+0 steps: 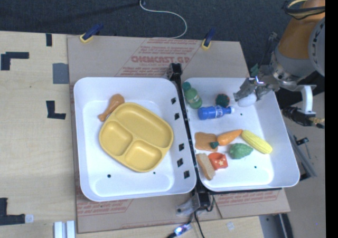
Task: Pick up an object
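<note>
Hovering over the right bin's [282,142] far right corner — gripper [248,93], low above the white floor, nothing visibly pinched; cannot tell the state of the fingers. Lying near it: dark green ball-like toy [222,98], blue bottle [214,112], green bottle [191,97]. Farther toward the near side — toy carrot [230,136], corn cob [256,142], green vegetable [241,151], bread slice [205,140], red piece [218,161]. Resting in the left bin [87,142]: yellow divided plate [136,136], drumstick [111,106] touching its far edge.
</note>
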Controlling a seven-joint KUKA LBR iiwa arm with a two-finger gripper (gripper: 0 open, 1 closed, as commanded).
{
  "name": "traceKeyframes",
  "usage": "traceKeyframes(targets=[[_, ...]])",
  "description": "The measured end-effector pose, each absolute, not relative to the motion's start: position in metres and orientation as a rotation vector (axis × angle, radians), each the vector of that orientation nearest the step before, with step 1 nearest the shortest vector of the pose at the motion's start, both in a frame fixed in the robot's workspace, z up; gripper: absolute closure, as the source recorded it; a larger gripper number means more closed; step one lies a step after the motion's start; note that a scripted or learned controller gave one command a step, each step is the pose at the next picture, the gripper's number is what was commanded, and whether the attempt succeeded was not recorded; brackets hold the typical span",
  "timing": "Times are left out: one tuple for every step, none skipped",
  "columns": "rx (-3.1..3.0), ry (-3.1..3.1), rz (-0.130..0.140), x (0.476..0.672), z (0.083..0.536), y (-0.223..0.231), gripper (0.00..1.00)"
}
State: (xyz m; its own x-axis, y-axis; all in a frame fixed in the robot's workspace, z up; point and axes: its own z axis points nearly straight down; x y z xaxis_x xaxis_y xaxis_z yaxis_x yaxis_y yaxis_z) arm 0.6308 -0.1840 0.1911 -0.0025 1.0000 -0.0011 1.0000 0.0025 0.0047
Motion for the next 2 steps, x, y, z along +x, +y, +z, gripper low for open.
traceKeyframes(targets=[[2.218, 2.222, 0.003, 0.632, 0.227, -0.183, 1.00], [2.218, 2.228, -0.001, 0.628, 0.221, -0.139, 1.00]])
